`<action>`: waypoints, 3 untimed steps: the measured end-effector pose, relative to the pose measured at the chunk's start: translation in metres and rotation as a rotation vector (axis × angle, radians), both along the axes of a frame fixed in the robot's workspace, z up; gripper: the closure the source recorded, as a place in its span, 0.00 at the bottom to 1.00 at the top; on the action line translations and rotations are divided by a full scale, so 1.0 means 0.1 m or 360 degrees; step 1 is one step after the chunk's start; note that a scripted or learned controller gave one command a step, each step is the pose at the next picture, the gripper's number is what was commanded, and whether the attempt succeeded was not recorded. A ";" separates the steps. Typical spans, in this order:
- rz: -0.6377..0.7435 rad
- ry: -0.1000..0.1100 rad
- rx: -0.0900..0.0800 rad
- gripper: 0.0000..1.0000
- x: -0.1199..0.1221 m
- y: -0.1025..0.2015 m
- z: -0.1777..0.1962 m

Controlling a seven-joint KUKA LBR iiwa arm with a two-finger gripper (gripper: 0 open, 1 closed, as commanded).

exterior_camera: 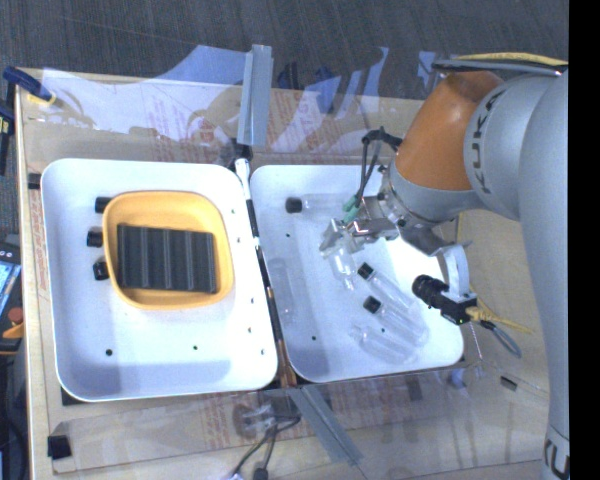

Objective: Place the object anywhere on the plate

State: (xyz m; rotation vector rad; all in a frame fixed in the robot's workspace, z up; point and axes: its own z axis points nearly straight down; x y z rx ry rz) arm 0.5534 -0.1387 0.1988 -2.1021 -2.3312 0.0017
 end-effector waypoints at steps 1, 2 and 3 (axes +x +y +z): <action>0.0202 -0.0002 0.0000 1.00 0.46 0.40 0.11; 0.0184 0.0000 0.0000 1.00 0.44 1.53 0.43; 0.0182 0.0000 -0.0001 0.00 0.44 1.52 0.43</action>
